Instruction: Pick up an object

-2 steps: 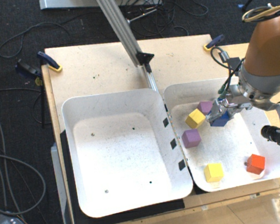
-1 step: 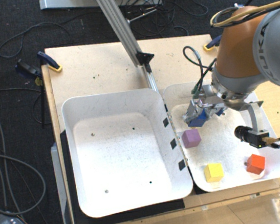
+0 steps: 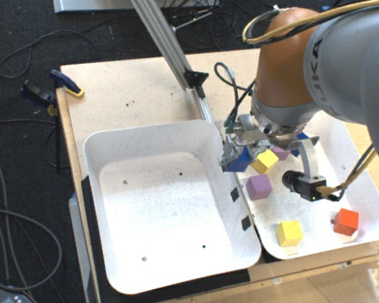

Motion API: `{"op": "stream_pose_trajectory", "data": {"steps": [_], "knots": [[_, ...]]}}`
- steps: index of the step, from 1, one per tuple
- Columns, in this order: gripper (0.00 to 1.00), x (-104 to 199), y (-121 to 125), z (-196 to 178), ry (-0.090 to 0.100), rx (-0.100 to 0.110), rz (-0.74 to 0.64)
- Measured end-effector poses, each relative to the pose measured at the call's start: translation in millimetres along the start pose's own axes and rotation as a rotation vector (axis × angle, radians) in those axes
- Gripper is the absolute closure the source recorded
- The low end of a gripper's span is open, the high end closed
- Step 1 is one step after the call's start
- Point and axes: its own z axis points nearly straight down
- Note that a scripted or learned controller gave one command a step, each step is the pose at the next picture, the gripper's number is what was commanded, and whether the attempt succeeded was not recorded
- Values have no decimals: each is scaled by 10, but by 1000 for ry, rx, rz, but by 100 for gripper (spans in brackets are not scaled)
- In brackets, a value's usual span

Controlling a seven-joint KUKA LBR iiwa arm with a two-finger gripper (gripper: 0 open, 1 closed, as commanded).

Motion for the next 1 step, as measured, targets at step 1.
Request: {"op": "stream_pose_trajectory", "data": {"steps": [1], "knots": [[100,491,193,-73,1,-3,-3]]}}
